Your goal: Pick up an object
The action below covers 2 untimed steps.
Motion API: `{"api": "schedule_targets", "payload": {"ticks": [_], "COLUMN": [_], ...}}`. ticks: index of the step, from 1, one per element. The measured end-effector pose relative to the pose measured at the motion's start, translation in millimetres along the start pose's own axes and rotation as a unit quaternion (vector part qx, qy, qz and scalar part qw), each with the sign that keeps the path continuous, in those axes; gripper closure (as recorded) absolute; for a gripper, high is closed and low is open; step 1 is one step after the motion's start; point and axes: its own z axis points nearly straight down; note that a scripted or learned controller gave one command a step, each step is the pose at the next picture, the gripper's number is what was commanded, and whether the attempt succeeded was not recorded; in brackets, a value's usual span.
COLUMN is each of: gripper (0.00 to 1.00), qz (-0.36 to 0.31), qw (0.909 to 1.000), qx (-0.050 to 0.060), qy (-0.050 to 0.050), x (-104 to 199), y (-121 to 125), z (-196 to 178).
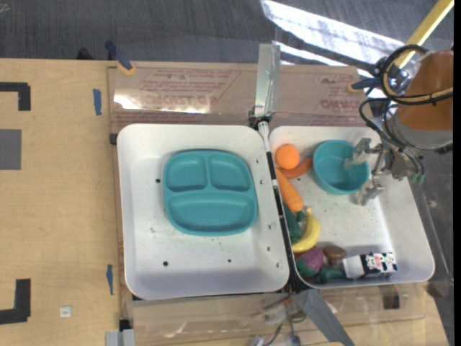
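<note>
tool (364,173), at teal bowl (337,167) rim

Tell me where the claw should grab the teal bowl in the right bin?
Probably by the rim. The teal bowl sits upright with its opening facing up, so its thin edge is the easiest part to pinch, one finger inside and one outside. Come from straight above, on the right side of the rim, where the claw already hovers. The orange ball crowds the left side.

Arm (426,99) cut off at right edge; purple toy (311,262) partly hidden under banana (308,233).
</note>
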Motion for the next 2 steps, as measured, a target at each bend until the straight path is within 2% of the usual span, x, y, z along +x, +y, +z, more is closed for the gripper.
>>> {"api": "schedule_targets", "payload": {"ticks": [1,2], "gripper": [0.0,0.0], "qz": [-0.021,0.038], "qw": [0.9994,0.9986], "qx": [0.006,0.006], "qy": [0.026,0.037], "x": [-16.8,-16.7], "y": [34.4,42.9], "z": [1.4,1.3]}}
